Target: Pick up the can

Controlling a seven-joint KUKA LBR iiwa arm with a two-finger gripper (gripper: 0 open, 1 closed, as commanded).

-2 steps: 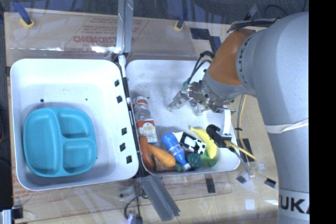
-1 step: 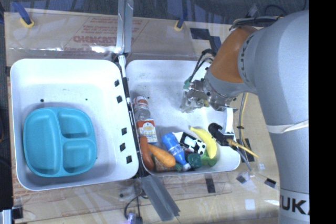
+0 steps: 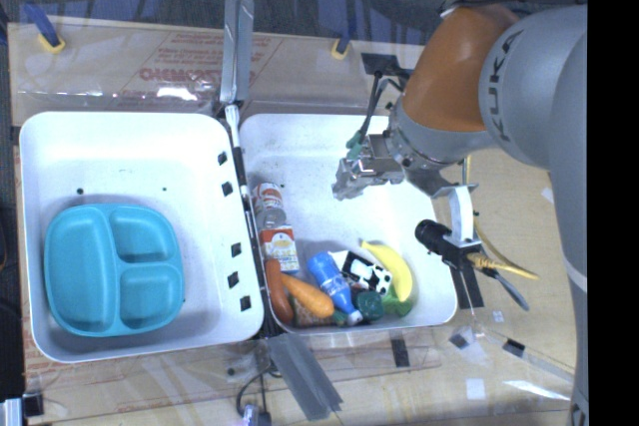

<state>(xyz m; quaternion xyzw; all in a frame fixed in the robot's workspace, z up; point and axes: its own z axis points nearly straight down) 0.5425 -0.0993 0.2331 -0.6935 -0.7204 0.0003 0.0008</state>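
end effector (image 3: 355,177) above right bin (image 3: 310,140), can (image 3: 272,224) by left wall

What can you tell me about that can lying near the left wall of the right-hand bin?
The small cylindrical can with the red and white label lies in the right white bin, close to that bin's left wall. Its printed label is red at the top with a paler picture below; the printing is too small to read. A clear plastic bottle touches its upper end, and an orange carrot lies against its lower end. The robot's metal claw hangs above the bin floor to the can's upper right, apart from it.
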